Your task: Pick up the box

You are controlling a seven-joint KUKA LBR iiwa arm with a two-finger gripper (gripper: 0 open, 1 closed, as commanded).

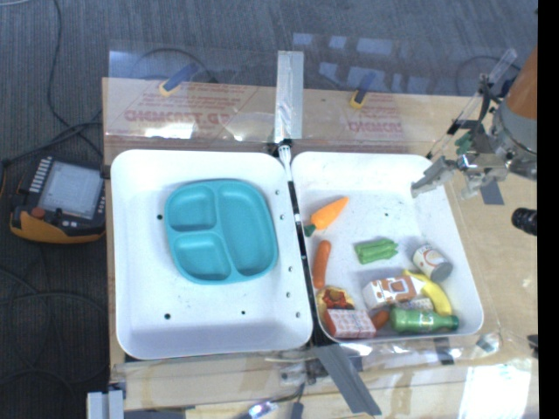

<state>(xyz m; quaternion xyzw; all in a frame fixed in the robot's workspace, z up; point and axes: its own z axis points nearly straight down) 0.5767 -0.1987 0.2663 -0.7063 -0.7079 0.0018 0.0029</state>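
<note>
Crowded along the near wall of the right-hand bin [384, 168], the toy groceries lie untouched: a small red-and-white box [351, 323] sits in the bin's near-left corner, with a second, orange-and-white carton [389, 291] just beyond it toward the bin's middle, a green bottle [423, 322] and a banana [435, 293] to its right, and a small tin can [431, 262] farther back. Two carrots, one bright orange [328, 213] and one darker [321, 263], rest along the bin's left wall, and a green pea pod [376, 250] lies near its centre. The robot's gripper [431, 178] hangs over the bin's far-right rim, well apart from either box, and whether its fingers stand open or closed cannot be told from this slanted overhead view; nothing shows between them. A blue divided plate [220, 230] lies in the neighbouring bin [140, 321] to the left, while a handheld control pendant [59, 197] rests on the floor beyond that. Judged from how things lie, the pick has not begun: the approach, the descent over the box, the closing and the lift all remain.
</note>
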